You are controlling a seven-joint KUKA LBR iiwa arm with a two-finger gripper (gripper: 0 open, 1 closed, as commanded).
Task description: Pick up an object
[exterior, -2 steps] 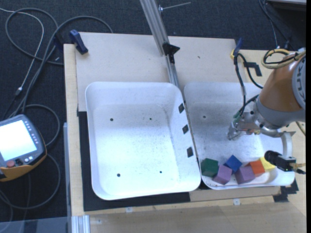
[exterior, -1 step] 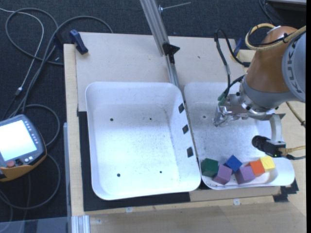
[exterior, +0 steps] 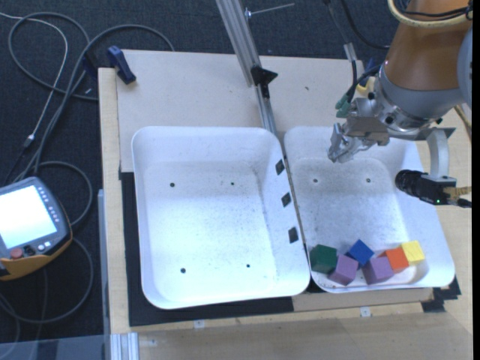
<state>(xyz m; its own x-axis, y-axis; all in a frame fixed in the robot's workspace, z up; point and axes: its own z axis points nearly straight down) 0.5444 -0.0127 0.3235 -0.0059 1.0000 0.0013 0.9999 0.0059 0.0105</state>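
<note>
- A small screen box [exterior: 26, 220] is sitting far to the left, off the bench, on the dark floor. Its screen is glowing pale, and it is showing orange at the bottom.
- Thin wires [exterior: 56, 51] are curling over the dark floor above the screen box.
- A little blue clip [exterior: 121, 64] is lying on the far left corner of the bench [exterior: 187, 88].
- The left bin [exterior: 210, 216] is sitting on the bench. It is white with tiny dark specks on its floor.
- A long silver bar [exterior: 244, 47] is slanting down from the top and ending where the two bins are meeting.
- The right bin [exterior: 360, 201] is sitting just beside the left bin, and their sides are touching.
- Blocks are crowding along the near edge of the right bin, all in one bunch.
- A green block [exterior: 324, 258] is sitting at the left end of the bunch.
- A purple block [exterior: 346, 268] is sitting next to it, and a blue block [exterior: 361, 251] is just behind that one.
- A second purple block [exterior: 379, 268] is coming next, then an orange block [exterior: 397, 258], and a yellow block [exterior: 412, 251] is sitting at the right end.
- The gripper [exterior: 341, 150] is hanging over the far part of the right bin, well apart from the blocks.
- The gripper is holding nothing between its fingers. I cannot tell if it is open or closed.
- The arm [exterior: 431, 43] is reaching in from the right, with its orange band up near the top corner.
</note>
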